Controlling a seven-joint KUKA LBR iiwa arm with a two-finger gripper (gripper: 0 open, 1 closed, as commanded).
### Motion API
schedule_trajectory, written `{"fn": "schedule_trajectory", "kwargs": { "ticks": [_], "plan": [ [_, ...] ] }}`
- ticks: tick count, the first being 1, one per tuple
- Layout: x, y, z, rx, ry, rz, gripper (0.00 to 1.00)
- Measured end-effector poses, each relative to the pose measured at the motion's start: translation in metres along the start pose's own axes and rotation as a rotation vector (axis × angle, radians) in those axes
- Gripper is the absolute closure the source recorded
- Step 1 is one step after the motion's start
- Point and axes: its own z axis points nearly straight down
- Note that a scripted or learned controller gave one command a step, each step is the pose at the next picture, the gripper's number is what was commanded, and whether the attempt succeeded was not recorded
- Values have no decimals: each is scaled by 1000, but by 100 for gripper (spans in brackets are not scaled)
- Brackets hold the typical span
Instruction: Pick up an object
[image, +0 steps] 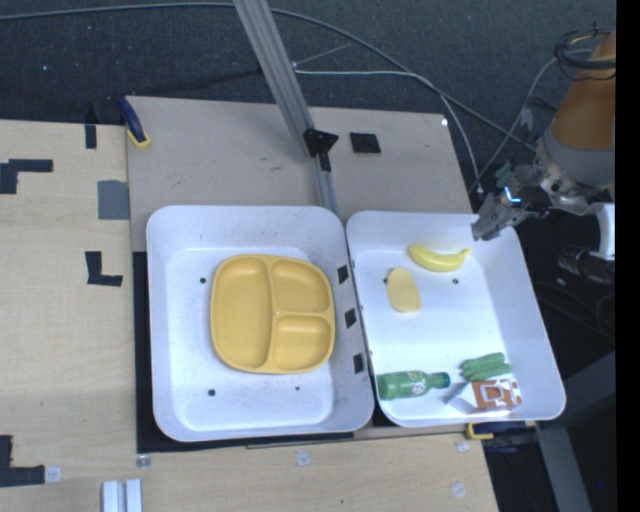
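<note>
The right bin (520, 300) holds a yellow banana (438, 258) near its far side, a pale yellow oval piece (404, 291) just below it, a green bottle (410, 383) lying on its side near the front, a green vegetable (484, 366) and a small orange and white carton (492, 395). My gripper (489, 222) hangs over the bin's far right corner, just right of the banana and apart from it. Nothing shows between its fingers.
The left bin (170, 300) carries a yellow divided plate (272, 312). A grey metal post (290, 90) rises behind the two bins. Cables run across the dark floor at the back. Black clips (350, 318) sit between the bins.
</note>
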Motion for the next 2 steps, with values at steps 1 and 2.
{"fn": "schedule_trajectory", "kwargs": {
  "ticks": [1, 2],
  "plan": [
    [48, 0, -3, 4, 2, -4, 100],
    [101, -1, 9, 5, 2, -4, 100]
  ]
}}
